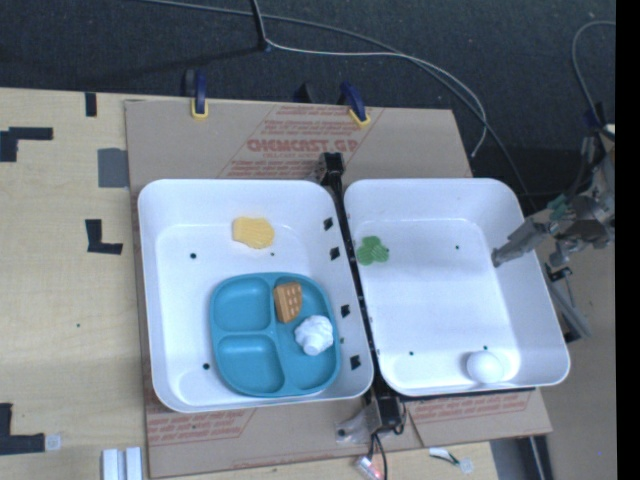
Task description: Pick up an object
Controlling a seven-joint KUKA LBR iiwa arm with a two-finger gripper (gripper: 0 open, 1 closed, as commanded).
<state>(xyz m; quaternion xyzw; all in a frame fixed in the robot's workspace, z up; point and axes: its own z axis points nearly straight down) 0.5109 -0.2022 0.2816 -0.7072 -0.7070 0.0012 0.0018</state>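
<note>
**Pick attempt not yet begun: the arm stands at the outer edge of the right bin, with every object lying loose.**
No object is lifted or held, so the whole task appears to remain. The candidate objects lie apart: a green piece (373,250) in the right bin (440,298) near the divider, a white ball (486,366) in that bin's near corner, a yellow piece (254,232) on the floor of the left bin (170,268), and a waffle-like piece (288,300) and a white crumpled object (314,335) resting in a blue compartment tray (245,353). The gripper (510,248) reaches in from the right, slanting down and leftward over the right bin's outer rim, well apart from the green piece and the ball. Whether the jaws are spread or pressed together cannot be told; nothing is seen between them.
</note>
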